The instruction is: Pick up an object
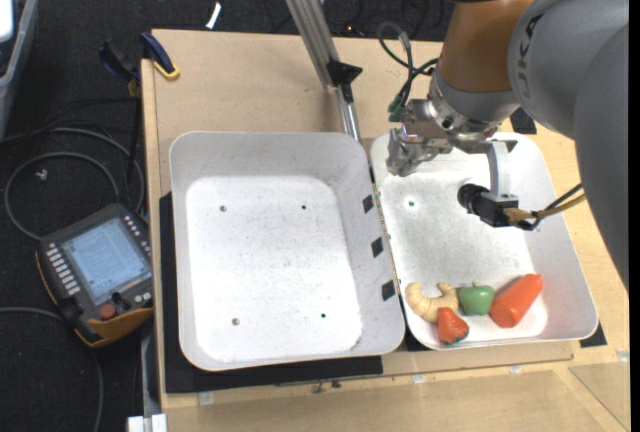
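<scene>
Your gripper [408,152] hangs over the far left corner of the right bin [560,220]; from this angle you cannot tell how it is set. The pieces lie well apart from it along the near wall: a carrot [516,300], green pepper [477,298], strawberry [451,324] and what may be a banana [428,301].

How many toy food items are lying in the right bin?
4, clustered at the near edge of the right bin: cream piece, red strawberry, green pepper, orange carrot. The arm may hide others.
</scene>
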Available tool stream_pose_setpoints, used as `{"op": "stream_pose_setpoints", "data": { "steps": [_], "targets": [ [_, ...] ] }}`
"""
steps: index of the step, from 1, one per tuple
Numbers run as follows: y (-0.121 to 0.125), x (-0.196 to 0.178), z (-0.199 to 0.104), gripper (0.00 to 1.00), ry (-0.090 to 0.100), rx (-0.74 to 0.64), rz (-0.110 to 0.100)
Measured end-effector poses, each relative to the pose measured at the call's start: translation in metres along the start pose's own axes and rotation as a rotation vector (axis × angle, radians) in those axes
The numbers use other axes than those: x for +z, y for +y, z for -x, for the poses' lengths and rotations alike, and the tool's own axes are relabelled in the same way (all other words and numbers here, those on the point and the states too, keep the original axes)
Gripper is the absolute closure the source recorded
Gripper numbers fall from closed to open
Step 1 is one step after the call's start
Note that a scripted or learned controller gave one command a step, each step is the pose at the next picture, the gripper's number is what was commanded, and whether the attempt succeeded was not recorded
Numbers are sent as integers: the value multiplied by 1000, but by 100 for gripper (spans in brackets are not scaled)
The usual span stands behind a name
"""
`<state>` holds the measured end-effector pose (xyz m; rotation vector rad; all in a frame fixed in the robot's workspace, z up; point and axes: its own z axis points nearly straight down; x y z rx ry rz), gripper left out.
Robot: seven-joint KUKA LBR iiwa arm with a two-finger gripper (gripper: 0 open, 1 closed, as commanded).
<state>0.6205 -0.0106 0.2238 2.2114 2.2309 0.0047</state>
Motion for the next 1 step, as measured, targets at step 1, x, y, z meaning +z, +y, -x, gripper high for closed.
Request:
{"op": "stream_pose_setpoints", "data": {
  "steps": [1],
  "targets": [
    [5, 3, -63, 100, 1, -1, -1]
  ]
}}
